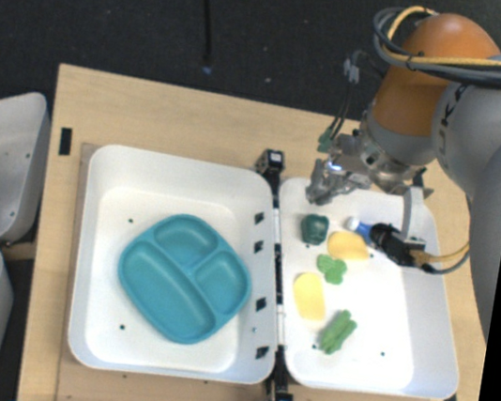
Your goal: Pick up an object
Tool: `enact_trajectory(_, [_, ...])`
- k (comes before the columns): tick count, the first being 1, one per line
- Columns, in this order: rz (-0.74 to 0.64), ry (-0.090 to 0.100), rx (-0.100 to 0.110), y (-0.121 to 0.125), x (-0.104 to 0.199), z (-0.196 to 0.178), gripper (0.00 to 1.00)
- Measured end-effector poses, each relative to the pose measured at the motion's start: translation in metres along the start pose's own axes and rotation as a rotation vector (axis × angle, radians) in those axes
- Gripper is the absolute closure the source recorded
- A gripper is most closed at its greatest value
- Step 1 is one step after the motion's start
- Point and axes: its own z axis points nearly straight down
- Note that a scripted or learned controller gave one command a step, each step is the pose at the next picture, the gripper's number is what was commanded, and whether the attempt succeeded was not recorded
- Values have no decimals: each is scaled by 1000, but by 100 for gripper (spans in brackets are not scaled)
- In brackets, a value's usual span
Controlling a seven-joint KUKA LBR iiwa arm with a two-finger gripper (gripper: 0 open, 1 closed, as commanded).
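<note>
White, smooth plastic made up both shallow bins on the pale wooden bench (151,112), their rounded corners meeting along a middle seam. My claw (322,190) hung over the far left corner of the right-hand white bin (415,356), below the orange band (424,72) of my arm. Whether it stood wide or narrow I could not tell from that angle.

Just on the near side of it, close to the seam wall, lay the dark green rounded lump (314,227), small and matte. To that lump's right sat a bright yellow rounded piece (349,248). A small knobbly green piece (332,269) lay at the yellow one's near edge, touching it or almost so. Farther toward the near side lay a pale yellow oblong slab (309,296) with soft edges, then a mid-green lumpy elongated piece (337,332) set at a slant.

All five clustered in the bin's left half, and its right half and near right corner were bare floor. The left-hand white bin (105,218) held a teal glossy divided plate (183,276), a rounded square with three compartments. It lay flat and turned askew, with bare floor along every wall around it.
</note>
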Motion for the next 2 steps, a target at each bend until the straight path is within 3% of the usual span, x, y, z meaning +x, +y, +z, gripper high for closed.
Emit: enact_trajectory(2, [-1, 1, -2, 27, 93, -2, 100])
